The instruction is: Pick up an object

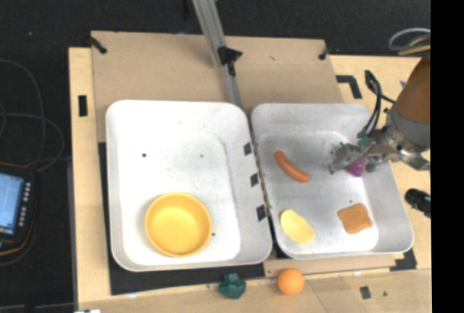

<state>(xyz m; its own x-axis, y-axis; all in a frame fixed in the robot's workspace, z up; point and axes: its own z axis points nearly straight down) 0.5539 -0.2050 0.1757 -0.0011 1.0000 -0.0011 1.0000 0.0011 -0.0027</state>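
Purple, a small object (356, 168) sits at the right bin's (319, 123) upper right, touching the gripper (351, 159); whether the gripper grasps it, I cannot tell. A good pick needs it centred, then a straight lift. Counted: one sausage (291, 166), one yellow piece (297, 227), one toast-like block (354, 219), one yellow bowl (178, 224).

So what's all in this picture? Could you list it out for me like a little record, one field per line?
left bin: holds a yellow bowl
right bin: holds a hot dog, a pale yellow piece, an orange-brown block and a small purple thing
arm: reaches in from the right of the view
hand: low over the right bin, by the purple thing; whether it grips it, cannot tell
bench front edge: an orange ball and a green object, outside the bins
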